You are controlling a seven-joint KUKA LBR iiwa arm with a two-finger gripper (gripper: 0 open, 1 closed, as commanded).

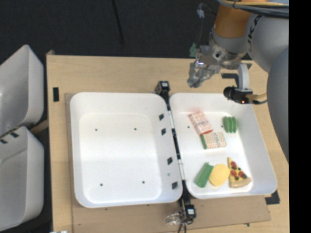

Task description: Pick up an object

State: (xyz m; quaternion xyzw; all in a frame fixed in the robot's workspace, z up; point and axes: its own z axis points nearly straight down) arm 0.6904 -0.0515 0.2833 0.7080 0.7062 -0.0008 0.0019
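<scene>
the pizza slice (pixel 238 175) lies in the right bin (pixel 260 144)'s near corner; the gripper (pixel 196 79) hovers above that bin's far edge, grip unclear.

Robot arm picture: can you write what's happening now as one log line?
gripper: above right bin's far edge, holding nothing seen | pizza slice, yellow piece: in right bin | left bin
</scene>
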